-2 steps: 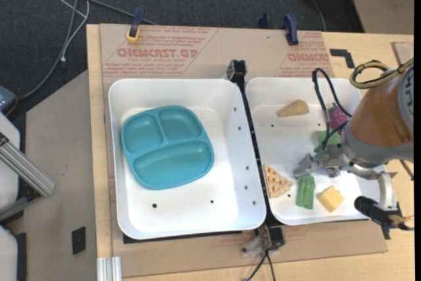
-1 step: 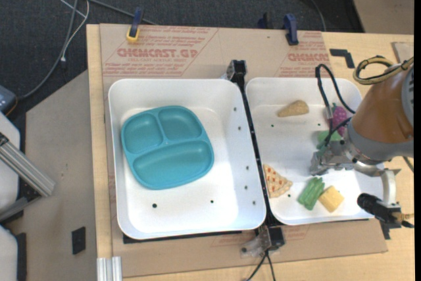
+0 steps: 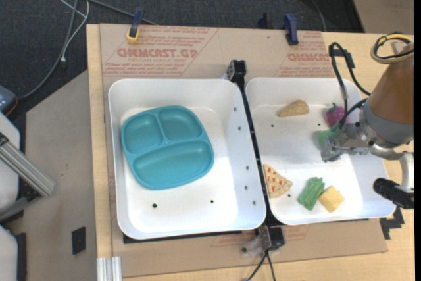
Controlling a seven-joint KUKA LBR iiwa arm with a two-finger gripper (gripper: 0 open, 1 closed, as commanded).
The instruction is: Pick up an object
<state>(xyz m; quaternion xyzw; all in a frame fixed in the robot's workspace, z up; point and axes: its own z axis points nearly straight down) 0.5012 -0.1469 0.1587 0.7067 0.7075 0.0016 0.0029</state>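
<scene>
Right bin (image 3: 289, 217), contents: tan piece (image 3: 293, 108) at 12 o'clock; waffle wedge (image 3: 276, 181), green piece (image 3: 310, 193) and yellow block (image 3: 331, 199) toward 6.

My fingers (image 3: 331, 149): low at 3 o'clock by a purple item (image 3: 335, 115), probably lining up a pick; grip state cannot tell.

Left bin (image 3: 125, 141): teal plate (image 3: 168, 146).

Arm low over the right bin (image 3: 289, 85)

The grey arm (image 3: 395, 105), with its orange band above the wrist, reaches in from the right side of the right bin and slants down toward that bin's right half. The gripper (image 3: 329, 147) sits low near the bin's right wall, its metal body pointing toward the bin's middle; the finger positions are too blurred to read.
</scene>
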